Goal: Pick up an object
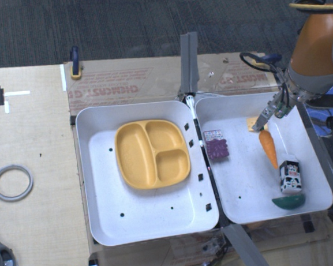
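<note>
The pincer (pixel 262 123) hovers just above the carrot's (pixel 268 148) upper tip in the right bin (pixel 242 201); whether it's open, I can't tell. It should straddle the carrot's middle crosswise before closing.

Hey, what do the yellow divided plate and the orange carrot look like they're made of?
The yellow divided plate looks like moulded plastic with a matte finish: uniform colour, rounded compartment ridges, only soft highlights. The carrot in the right bin looks like a toy, probably plastic or rubber: evenly saturated orange with a smooth surface. The view is too coarse to say which.
</note>
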You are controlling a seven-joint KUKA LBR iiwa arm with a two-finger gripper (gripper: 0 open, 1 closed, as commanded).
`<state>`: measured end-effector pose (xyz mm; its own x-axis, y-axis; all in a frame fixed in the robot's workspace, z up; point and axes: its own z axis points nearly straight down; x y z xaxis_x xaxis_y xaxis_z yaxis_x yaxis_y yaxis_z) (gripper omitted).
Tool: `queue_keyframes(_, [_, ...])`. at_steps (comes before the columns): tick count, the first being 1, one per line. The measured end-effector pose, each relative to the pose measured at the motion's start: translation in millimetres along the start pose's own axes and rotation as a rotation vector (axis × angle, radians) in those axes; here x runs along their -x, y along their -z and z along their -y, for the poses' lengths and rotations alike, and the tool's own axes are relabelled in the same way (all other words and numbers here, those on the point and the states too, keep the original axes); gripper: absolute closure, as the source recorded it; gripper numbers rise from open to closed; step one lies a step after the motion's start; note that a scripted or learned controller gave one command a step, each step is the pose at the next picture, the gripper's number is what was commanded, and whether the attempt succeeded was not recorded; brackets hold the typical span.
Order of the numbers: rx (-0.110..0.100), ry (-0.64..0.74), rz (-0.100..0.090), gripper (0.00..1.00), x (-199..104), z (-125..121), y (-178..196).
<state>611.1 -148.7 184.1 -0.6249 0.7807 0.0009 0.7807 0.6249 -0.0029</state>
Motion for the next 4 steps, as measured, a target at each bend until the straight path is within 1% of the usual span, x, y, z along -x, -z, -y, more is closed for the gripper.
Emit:
queue_keyframes(1, [-0.001, 0.097, -0.002, 1.0, -61.1, -5.8, 30.7])
queue_keyframes(2, [-0.002, 0.059, -0.003, 1.0, -118.6, 57.3, 3.8])
queue_keyframes(3, [0.002, 0.542, 0.001, 1.0, -104.6, 69.1, 98.7])
queue_keyframes(4, [0.004, 1.054, 0.001, 1.0, -67.7, 52.2, 156.5])
